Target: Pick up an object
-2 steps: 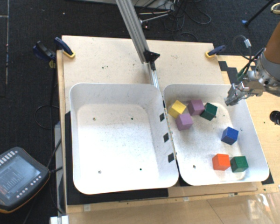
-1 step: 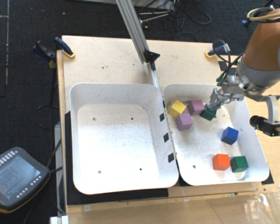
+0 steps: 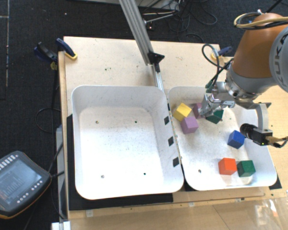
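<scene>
My gripper (image 3: 210, 110) hangs low over the back of the right bin (image 3: 201, 176). A dark green block (image 3: 215, 117) lies right under it, partly hidden, and a mauve piece (image 3: 196, 110) shows just to its left. A yellow block (image 3: 182, 111) and a purple block (image 3: 190, 124) rest close by on the left. Farther front lie a blue block (image 3: 235, 139), an orange block (image 3: 227, 166) and a green block (image 3: 246, 167).
The left bin (image 3: 81, 109) sits beside the right one, sharing a raised middle wall (image 3: 172, 138). A slanted metal rail (image 3: 137, 23) runs down to the bins' back edge. A teach pendant (image 3: 14, 183) lies at the front left, off the bench.
</scene>
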Action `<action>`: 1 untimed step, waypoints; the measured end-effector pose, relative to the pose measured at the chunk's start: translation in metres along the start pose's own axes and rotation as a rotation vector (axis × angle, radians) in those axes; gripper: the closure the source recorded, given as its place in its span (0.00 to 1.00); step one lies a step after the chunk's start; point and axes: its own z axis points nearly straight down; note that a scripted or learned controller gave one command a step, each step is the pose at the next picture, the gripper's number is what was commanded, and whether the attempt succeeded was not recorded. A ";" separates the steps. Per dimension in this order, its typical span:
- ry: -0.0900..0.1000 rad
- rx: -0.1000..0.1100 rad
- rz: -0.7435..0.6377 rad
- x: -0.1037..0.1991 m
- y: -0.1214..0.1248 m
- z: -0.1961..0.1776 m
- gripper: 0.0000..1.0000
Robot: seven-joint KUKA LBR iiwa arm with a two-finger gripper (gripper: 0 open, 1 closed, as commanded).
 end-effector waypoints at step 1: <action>0.000 0.000 -0.001 0.055 -0.009 0.002 1.00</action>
